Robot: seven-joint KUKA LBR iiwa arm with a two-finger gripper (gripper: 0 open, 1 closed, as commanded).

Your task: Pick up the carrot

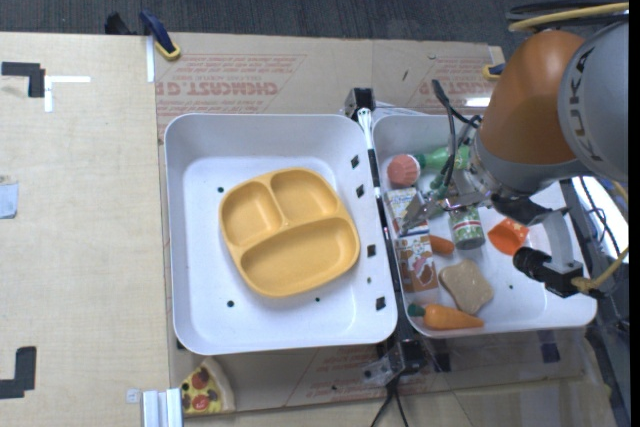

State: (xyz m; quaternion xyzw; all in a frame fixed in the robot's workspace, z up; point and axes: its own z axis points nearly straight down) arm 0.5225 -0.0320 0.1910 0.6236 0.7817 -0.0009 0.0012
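Carrot (452, 318) is lying in the right bin (560, 315), close to its near edge and toward the near-left corner, long axis running roughly along that edge w/ the thin tip pointing right. Gripper (430, 206) is hanging over the bin's middle-left, so the carrot is sitting toward the near edge from it, w/ clutter between. Fingers (420, 211) look slightly apart w/ nothing between them, though it's small & hard to be sure.

Stuff in the way: a bread slice (467, 286) is lying just beside the carrot, maybe touching it on the far side. A snack packet (414, 250) is running along the bin's left wall, its near end close to the carrot's thick end. A small can (466, 228) is standing just right of the gripper; a red round item (404, 170) is sitting toward the far-left corner.

Judgement: closing across the carrot's short width looks best; the bread & bin wall are leaving little room.

Left bin (190, 245) is carrying a yellow divided plate (290, 232).
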